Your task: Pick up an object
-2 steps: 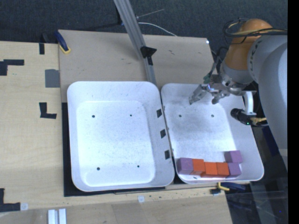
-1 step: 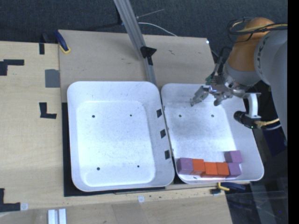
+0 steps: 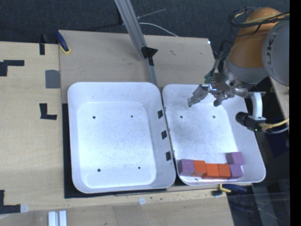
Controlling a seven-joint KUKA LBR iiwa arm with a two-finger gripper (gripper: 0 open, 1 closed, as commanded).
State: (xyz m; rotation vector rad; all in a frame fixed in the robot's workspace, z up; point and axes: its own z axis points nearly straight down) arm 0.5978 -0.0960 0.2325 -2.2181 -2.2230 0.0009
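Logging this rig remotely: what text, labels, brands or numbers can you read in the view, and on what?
Arm: dark letters run down its grey casing at the view's right edge, cut off and blurred; not readable.
Bins: no text.
Blocks: no text.
Bench: black tape marks, no words or numbers.

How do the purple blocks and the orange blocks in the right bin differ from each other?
The purple blocks sit at the two ends of the row, while the orange blocks fill its middle. The purple blocks at the right end look stacked or stepped, one higher than the other, whereas the orange blocks lie level. They differ in colour. Both kinds rest along the near edge of the right bin, touching one another, far from the tool.
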